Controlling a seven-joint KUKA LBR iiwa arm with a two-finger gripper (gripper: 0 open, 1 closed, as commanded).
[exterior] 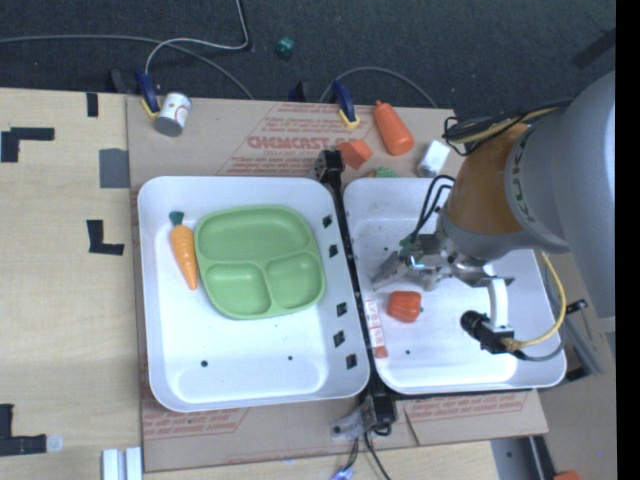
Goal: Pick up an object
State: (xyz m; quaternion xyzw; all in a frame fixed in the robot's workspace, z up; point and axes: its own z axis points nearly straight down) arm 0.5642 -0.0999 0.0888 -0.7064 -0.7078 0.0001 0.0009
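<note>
A: While arm [520, 183] reaches in from rt, hand [400, 268] sits low over rt bin [450, 368], near its left-centre. Grey body, orange band above wrist.

B: Fingers?

A: Metal tips [385, 271] point left, look spread a bit, nothing btwn them. Not pinching anything.

B: Target obj?

A: Small red-orange piece [404, 306], prob. toy veg, on rt bin floor just below hand, close to divider btwn bins. Apart from tips, not touching as far as I can tell.

B: Else in rt bin?

A: Black cable w/ yellow lead [495, 333] hanging off arm over bin's rt side. Label strip [375, 328] along left wall.

B: Left bin?

A: Left bin [170, 368] has green tray [260, 261], three compartments, lying flat, centre-top. Toy carrot [184, 253] just beside tray's left edge, green top pointing up-frame. Can't tell if touching.

B: Outside bins?

A: Cardboard sheet [290, 138] under both bins, on counter [50, 298]. On cardboard above rt bin: orange bottle-ish obj [394, 128], small orange block [358, 153], white cube [436, 156]. Near cardboard's top-left corner: small white can [173, 112], on its side. Two blue clips [148, 93] on cardboard's top edge. Cables run across dark floor behind.
</note>
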